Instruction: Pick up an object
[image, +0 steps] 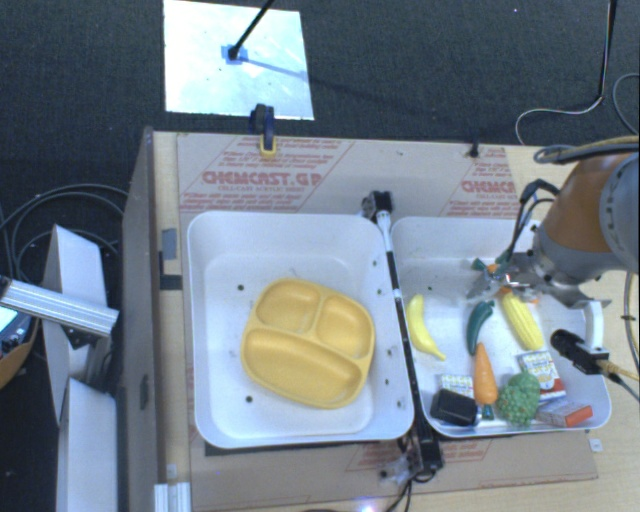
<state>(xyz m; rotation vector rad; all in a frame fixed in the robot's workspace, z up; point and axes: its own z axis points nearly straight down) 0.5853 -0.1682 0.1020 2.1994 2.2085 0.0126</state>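
Presently, from my remote station, I read the arm (590, 215) entering at the right edge of the frame, its gripper (510, 283) low over the upper part of the right bin (430, 240). Whether it is parted or closed on anything I cannot tell; wrist and cabling hide the tip.

Just below the gripper lies a toy corn cob (522, 320), slanted, which I judge the likeliest target. Left of it sits a dark green pepper (479, 325), then a carrot (484, 375) below that, and a banana (422, 328) near the bin's left wall. A broccoli floret (519, 398), a black block (455, 408) and small printed boxes (540, 368) crowd the lower right of the frame.

The left bin (215, 290) holds a yellow divided tray (308, 342), well apart from the arm.

I expect the corn to be light, rigid moulded plastic with a smooth, somewhat slippery curved surface. I would close across its narrow width near mid-length, since a grip toward either tapered end would probably squeeze it out.
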